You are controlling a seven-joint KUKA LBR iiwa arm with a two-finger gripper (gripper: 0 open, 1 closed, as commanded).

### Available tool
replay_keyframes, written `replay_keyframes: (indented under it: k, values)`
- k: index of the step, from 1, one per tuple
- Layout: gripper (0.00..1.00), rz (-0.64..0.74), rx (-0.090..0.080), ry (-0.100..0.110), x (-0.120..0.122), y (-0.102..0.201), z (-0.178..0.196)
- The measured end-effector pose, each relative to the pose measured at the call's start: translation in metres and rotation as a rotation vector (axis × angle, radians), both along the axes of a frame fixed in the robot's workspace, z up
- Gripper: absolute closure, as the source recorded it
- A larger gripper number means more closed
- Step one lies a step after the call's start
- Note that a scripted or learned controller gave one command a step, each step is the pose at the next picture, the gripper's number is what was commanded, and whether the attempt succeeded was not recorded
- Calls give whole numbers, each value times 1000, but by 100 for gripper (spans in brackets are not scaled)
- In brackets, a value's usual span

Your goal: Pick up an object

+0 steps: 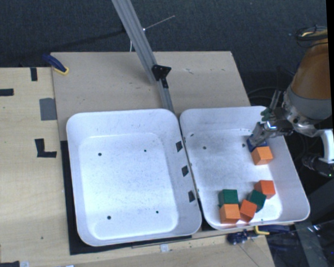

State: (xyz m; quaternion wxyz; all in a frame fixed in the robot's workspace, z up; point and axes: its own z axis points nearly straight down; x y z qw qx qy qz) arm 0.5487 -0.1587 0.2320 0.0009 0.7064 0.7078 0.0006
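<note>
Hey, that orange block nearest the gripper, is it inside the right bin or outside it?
Inside. The orange block lies on the right bin's white floor near its far right wall, just below the gripper.

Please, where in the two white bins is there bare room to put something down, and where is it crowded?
The left bin has a bare floor from wall to wall. In the right bin, the patch along the divider is free. Crowded: the near corner cluster of blocks, and the far side, where the gripper stands by an orange block.
</note>
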Motion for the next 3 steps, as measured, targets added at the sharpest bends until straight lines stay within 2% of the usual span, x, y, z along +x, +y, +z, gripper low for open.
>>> replay_keyframes:
  k: [1, 3]
  values:
    - [100, 5, 2, 3, -6, 64, -1]
    - [100, 6, 2, 5, -8, 172, -16]
